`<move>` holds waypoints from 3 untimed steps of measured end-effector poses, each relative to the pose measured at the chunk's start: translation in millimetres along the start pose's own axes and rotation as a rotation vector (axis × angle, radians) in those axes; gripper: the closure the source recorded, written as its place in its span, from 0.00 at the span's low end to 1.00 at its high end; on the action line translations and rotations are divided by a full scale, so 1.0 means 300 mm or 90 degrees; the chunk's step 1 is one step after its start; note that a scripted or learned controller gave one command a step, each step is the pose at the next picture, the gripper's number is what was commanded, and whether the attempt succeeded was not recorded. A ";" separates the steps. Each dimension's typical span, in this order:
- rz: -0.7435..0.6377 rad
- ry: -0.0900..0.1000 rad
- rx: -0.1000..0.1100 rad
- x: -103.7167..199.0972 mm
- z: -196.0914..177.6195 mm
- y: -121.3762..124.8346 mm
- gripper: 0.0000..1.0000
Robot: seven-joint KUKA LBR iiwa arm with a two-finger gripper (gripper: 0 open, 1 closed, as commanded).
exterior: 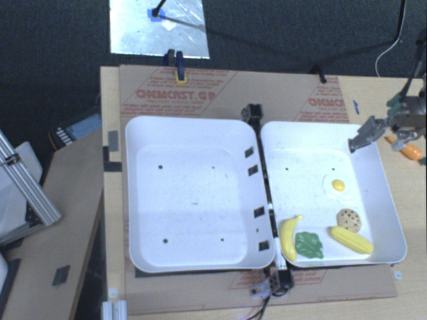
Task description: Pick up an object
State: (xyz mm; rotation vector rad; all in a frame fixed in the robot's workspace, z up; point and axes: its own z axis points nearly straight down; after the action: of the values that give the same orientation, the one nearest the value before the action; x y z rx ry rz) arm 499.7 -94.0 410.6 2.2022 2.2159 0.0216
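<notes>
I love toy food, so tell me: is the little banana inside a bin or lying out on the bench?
Inside. The banana lies in the right bin, against its left wall.

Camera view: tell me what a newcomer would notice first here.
The bright toy food bunched in the right bin's near corner draws the eye: a banana, a green leafy piece, corn, a cookie and a fried egg. Next comes the claw at that bin's far right edge.

Glossy white plastic bins [193,129], matt brown cardboard-like bench [220,89].
</notes>
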 end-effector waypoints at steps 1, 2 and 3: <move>-0.002 0.002 0.001 0.153 -0.435 -0.033 0.00; 0.010 -0.001 0.011 -0.210 -0.417 -0.039 0.00; 0.005 -0.001 0.012 -0.387 -0.409 0.146 0.00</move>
State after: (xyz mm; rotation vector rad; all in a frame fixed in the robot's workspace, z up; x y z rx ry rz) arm 541.5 -209.4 534.7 2.2202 2.2151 -0.0002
